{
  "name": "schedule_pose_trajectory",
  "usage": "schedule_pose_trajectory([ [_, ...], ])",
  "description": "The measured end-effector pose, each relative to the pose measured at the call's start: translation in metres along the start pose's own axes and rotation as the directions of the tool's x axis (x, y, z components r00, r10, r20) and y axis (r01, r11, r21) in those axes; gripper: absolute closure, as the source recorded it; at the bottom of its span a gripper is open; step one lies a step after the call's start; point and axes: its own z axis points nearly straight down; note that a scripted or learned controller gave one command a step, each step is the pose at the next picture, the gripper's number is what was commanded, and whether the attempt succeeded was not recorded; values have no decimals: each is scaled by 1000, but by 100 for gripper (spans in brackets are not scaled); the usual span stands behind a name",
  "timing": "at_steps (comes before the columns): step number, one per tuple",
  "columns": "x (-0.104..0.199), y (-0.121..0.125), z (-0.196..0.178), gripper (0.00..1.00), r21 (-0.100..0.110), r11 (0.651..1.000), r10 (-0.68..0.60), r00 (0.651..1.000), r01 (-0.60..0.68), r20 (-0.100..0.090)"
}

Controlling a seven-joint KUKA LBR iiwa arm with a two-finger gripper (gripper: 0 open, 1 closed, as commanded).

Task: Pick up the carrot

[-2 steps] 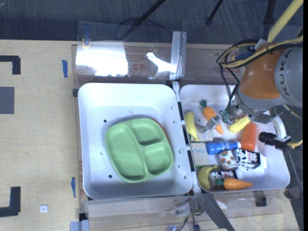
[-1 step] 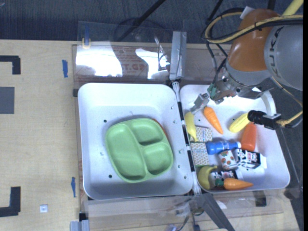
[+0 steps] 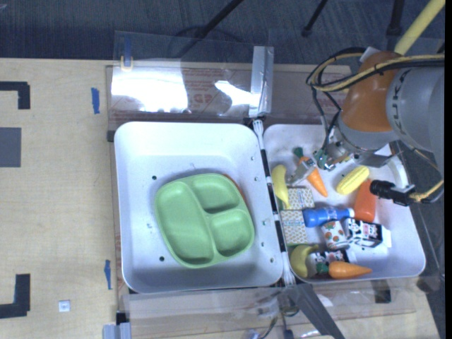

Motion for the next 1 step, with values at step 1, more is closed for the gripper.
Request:
schedule_pose_trajectory([
  [1, 0, 0, 0, 0, 0, 1000, 0, 1000, 0, 0],
])
